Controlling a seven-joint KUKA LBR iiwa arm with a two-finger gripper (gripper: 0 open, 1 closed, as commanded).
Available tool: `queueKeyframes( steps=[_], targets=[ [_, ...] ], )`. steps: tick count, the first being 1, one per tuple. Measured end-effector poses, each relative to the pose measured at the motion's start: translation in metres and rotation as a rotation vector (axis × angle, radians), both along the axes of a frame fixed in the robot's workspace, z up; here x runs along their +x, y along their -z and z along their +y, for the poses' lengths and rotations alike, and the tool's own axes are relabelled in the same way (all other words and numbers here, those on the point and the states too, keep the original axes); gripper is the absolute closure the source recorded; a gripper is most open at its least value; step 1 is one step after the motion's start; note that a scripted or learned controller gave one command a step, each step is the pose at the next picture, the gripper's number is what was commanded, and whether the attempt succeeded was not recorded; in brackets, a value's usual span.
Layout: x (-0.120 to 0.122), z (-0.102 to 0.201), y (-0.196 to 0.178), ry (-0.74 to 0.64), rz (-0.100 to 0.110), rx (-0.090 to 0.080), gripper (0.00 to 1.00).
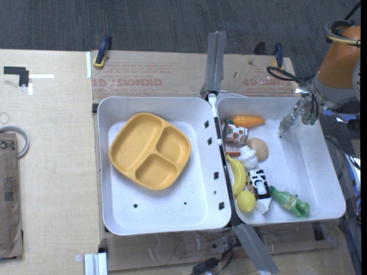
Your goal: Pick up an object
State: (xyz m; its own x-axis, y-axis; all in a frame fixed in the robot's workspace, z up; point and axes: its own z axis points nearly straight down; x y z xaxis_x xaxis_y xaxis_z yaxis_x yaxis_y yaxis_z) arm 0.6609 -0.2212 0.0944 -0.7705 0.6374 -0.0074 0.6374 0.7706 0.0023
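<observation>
A pale wood tabletop [51, 148] carries a cardboard sheet [155, 73] under two white bins, with dark carpet [143, 10] at 12 o'clock. A brown paper bag [10, 193] lies at the 9 o'clock edge.

The left bin [166, 219] holds a yellow divided plate [149, 150].

The right bin [321, 171] holds its things along its 9 o'clock wall: a carrot [248, 120] at 12 o'clock, a cup [235, 133] just below it, a tan ball [259, 149], a banana [237, 174], a lemon [246, 201], a black-and-white packet [260, 185], and a green bottle [291, 203] toward 5 o'clock.

The gripper [291, 119] hangs over the right bin's 1 o'clock corner, well apart from the carrot, with nothing between its fingers; whether they are apart or together, I cannot tell.
</observation>
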Motion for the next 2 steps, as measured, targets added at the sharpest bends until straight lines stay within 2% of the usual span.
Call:
queueKeyframes(
  steps=[1,2],
  targets=[
    [-0.021,0.0,0.001,-0.284,0.003,0.0,1.0],
    [-0.01,-0.001,0.0,-0.204,0.0,0.0,1.0]
  ],
)
